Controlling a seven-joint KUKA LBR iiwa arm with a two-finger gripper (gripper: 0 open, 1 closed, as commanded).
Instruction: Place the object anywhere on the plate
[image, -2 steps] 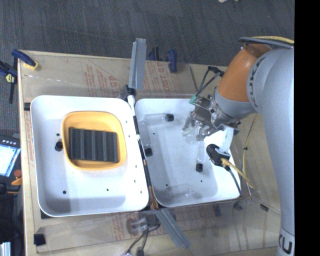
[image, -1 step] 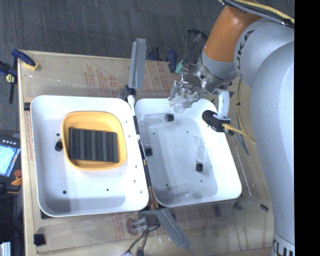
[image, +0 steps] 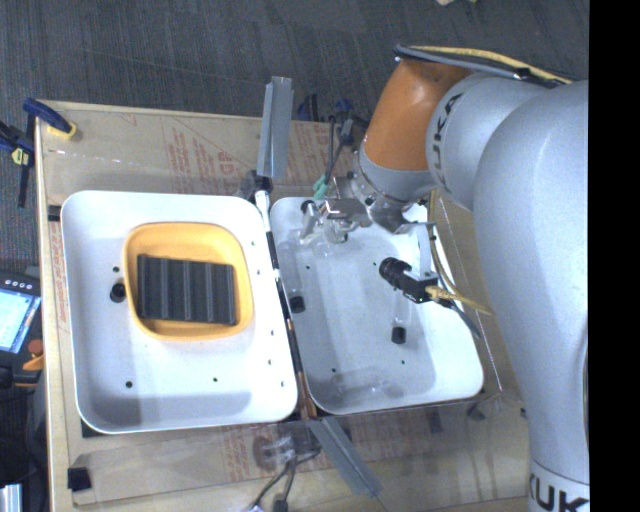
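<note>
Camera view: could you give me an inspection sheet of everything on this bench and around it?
Surface: wooden bench bearing two white bins side by side, left bin and right bin.
Job's things: yellow plate in the left bin; a dark ribbed block lies on it.
Clutter: small dark bit in the right bin, too small to identify.
Grippers: gripper above the right bin's far left corner.
Cables: thin cable at the bench's near edge.
Surroundings: blue clamp on the bench's far left corner; screen at the left edge; dark floor.
</note>
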